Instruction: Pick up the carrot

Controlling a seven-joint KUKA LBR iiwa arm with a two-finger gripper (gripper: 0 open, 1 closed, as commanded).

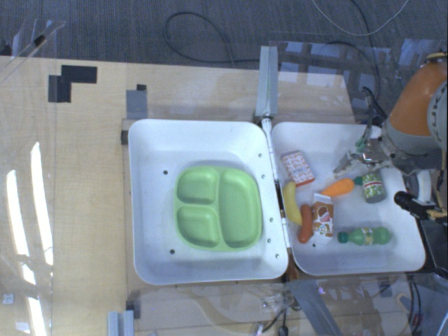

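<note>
Your two-finger metal gripper [352, 161], its spread prongs holding nothing, hangs just above the small orange plastic carrot [339, 187] in the right-hand shallow white bin [350, 261].

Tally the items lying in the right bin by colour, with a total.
Orange: 1, the carrot
Yellow: 1, the banana
Green: 2, the bottle and the can
Red or red-brown: 3, the sausage and two cartons
Total: 7

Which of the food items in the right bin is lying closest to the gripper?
The orange carrot, lying just below the gripper. The red-and-white box, yellow banana, sausage and green bottle lie farther away.
</note>
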